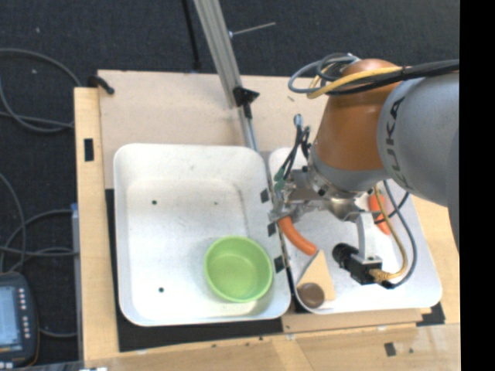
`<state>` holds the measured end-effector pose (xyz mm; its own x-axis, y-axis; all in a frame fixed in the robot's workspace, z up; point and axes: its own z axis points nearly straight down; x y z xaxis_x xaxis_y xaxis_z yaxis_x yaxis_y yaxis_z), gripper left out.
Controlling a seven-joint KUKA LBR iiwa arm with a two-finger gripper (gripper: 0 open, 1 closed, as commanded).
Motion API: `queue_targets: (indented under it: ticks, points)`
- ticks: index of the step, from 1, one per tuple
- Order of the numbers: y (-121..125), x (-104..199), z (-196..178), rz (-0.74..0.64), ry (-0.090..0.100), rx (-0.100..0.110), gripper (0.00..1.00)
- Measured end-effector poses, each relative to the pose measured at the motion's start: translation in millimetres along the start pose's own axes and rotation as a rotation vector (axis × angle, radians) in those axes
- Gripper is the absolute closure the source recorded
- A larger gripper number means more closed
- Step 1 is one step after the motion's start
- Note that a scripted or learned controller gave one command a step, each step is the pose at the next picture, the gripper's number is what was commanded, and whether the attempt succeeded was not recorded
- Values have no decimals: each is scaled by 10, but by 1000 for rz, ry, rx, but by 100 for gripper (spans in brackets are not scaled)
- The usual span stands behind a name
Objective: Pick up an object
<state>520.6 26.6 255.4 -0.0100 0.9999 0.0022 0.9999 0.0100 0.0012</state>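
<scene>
- gripper (280, 205): low over R bin (421, 284), at its left wall; prob. there to reach the orange piece. Opening and hold: can't tell.
- orange piece (298, 239): curved, R bin, along left wall, just beside gripper; likely target.
- tan wedge (320, 269): R bin, front-left corner.
- green bowl (238, 267): L bin (139, 176), front-right corner.

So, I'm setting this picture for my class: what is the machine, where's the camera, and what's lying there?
It is a grey robot arm with an orange band, reaching in from the right. One camera fixed above looks down at a slant. Two shallow white bins sit side by side on a bench. The left bin holds a green bowl. The right bin holds an orange stick, a tan wedge and a brown round piece. The arm's tip hangs over the right bin; whether it grips anything cannot be seen.
</scene>
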Motion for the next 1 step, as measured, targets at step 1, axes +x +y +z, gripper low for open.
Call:
queue_targets:
  ticks: [1]
  points:
    - [83,536,-45,1,0,0,100]
